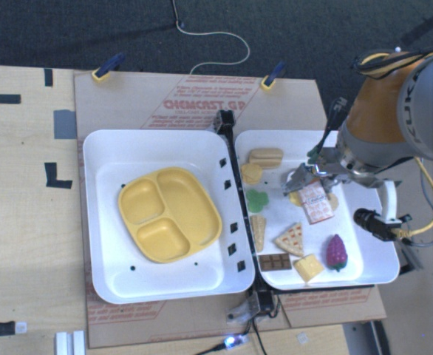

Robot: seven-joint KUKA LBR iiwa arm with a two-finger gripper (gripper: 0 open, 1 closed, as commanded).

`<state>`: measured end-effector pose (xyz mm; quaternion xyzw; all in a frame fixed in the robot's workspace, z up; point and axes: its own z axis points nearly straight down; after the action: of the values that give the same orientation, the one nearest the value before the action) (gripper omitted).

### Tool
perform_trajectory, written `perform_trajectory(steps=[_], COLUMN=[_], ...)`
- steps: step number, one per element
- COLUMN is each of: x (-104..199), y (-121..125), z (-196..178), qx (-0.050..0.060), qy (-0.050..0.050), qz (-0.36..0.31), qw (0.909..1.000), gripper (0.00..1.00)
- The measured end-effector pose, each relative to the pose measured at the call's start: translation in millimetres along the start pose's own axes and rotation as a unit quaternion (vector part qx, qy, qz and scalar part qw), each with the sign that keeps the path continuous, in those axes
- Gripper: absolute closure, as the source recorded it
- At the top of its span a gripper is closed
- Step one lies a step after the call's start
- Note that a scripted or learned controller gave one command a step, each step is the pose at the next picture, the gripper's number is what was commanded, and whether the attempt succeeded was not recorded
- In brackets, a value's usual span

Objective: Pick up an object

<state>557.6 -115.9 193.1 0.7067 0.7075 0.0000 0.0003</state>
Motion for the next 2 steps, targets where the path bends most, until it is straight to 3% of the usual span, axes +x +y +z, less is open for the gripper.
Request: perform_trajectory(steps=[1, 2], x=[0.5, 53.1], y=[0.0, -17.1], z=[-32.2, -20.0], qx=[0.001, 0.003], qy=[0.0, 0.001], qz=[0.0, -0.002], qw=[1.0, 1.0], gripper=[1.0, 1.0])
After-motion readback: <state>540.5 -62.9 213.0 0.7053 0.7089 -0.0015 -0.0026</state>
